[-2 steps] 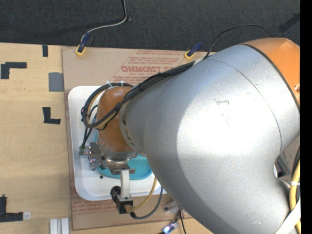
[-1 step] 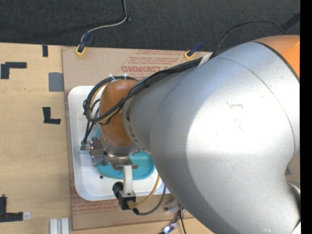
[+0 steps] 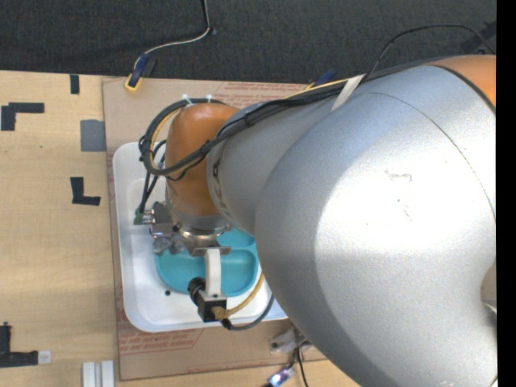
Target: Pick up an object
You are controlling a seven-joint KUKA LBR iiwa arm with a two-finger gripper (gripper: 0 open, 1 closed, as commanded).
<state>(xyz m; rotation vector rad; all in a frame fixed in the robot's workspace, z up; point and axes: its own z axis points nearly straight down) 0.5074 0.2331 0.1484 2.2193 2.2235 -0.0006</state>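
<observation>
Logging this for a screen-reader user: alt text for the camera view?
A grey robot arm with an orange band reaches from the right over a shallow white bin, its wrist directly above a blue bowl-like object. The bin sits on a cardboard sheet on a wooden bench.

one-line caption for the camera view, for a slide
Grey KUKA arm lowers its wrist over a turquoise plastic bowl in a shallow white bin.

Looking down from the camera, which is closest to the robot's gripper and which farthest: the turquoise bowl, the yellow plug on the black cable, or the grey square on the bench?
1. Turquoise bowl, right beneath the gripper, in the white bin.
2. Grey square, up and to the left on the bench.
3. Yellow plug, farthest, near the bench's top edge.
</observation>
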